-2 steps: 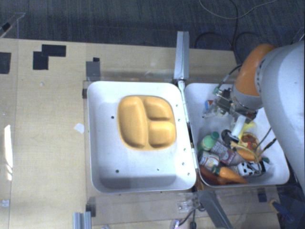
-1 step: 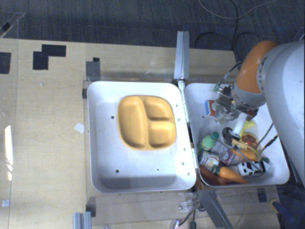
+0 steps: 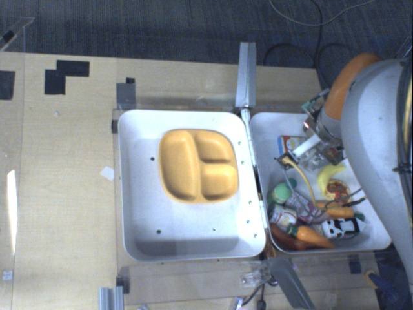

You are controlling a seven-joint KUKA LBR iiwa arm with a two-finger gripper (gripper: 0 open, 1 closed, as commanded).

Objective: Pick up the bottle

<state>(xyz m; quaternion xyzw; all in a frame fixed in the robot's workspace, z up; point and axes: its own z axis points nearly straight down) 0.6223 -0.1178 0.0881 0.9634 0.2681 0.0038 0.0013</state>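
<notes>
The bottle (image 3: 292, 201) lies on its side in the right bin (image 3: 261, 141), its round green cap toward the left and its clear labelled body pointing to the lower right. It rests among other items near the bin's front left. My gripper (image 3: 321, 154) hangs over the bin's upper middle, above and to the right of the bottle and apart from it. The wrist and the grey arm cover much of it.
Around the bottle lie an orange carrot (image 3: 312, 237), a dark red piece (image 3: 282, 237), a black-and-white cow-patterned toy (image 3: 342, 227), a yellow item (image 3: 333, 175) and a blue and red packet (image 3: 288, 143). The left bin (image 3: 139, 192) holds a yellow divided plate (image 3: 197, 165).
</notes>
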